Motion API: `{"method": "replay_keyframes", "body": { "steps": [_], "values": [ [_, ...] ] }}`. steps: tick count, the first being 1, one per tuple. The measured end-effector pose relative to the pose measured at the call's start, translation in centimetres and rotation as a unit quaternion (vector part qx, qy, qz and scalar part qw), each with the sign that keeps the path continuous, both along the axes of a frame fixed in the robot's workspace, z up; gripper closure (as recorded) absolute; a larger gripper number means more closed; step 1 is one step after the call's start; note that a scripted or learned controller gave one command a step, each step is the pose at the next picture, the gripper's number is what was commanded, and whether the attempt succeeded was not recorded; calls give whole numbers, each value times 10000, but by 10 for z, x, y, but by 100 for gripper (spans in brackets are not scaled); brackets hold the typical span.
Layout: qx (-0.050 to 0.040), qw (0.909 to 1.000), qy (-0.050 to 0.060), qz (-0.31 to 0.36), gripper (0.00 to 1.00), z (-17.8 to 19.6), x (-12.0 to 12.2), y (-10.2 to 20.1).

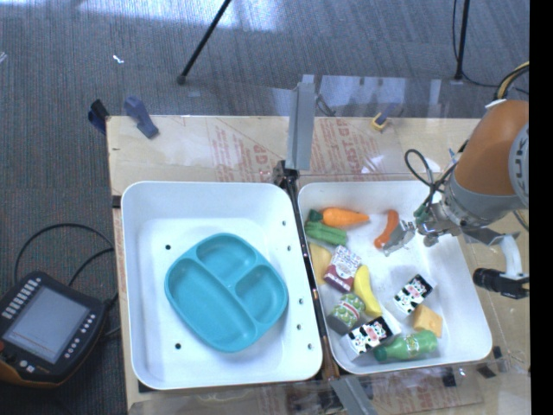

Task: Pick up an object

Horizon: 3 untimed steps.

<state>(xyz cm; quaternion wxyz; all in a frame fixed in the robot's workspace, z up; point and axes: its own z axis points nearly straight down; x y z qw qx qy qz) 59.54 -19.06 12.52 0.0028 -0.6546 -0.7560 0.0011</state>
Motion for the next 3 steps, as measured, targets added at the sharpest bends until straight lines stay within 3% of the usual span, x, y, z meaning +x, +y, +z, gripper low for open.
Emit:
{"method": "replay_keyframes", "body": {
  "steps": [1, 2, 3],
  "values": [
    [2, 9989, 2, 474, 0, -42, 37, 43],
    [12, 9988, 26, 480, 100, -36, 37, 44],
    [12, 9988, 27, 480, 0, -36, 37, 44]
  ]
}}
